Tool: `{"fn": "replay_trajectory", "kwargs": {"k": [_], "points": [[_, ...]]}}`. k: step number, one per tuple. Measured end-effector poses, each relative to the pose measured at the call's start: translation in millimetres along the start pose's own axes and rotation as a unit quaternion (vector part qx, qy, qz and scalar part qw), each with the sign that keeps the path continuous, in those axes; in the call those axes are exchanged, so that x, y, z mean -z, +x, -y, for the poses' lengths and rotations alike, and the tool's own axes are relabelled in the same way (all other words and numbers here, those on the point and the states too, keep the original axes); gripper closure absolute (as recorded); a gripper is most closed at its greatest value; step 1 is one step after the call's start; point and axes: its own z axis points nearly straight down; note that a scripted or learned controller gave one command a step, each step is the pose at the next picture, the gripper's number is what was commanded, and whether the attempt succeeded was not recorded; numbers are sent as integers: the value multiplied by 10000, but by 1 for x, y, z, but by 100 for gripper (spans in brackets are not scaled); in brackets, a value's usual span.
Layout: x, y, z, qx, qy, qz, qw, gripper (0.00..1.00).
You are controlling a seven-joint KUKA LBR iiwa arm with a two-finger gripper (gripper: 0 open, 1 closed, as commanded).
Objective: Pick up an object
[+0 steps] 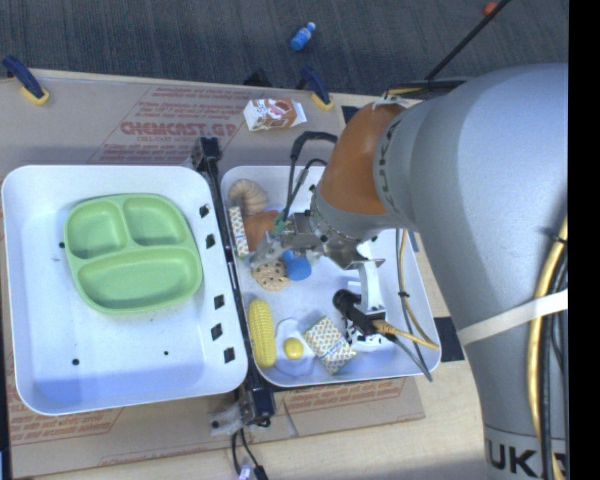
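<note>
Arm low over the right bin [412, 298].
The tool [292, 240] sits near a blue object [297, 265], perhaps touching; its opening I cannot tell.

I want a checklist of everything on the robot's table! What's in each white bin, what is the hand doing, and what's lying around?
Surface: brown board carrying two white bins side by side.
Left bin: one green divided plate.
Right bin: toy corn cob, round cookie, small blue piece, patterned block, yellow piece, tan toy.
Hand: low over the right bin near the cookie; grip too hidden to judge.
Clutter: snack packet on the board; blue item on the floor.
Cables: black wires at the wrist, yellow cable over the bin's right side.
Surroundings: dark carpet; blue clamps on the board.
</note>
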Motion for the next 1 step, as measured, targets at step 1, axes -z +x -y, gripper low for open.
{"fn": "replay_trajectory", "kwargs": {"k": [1], "points": [[0, -3, 9, 4, 2, 0, 10000, 0]]}}
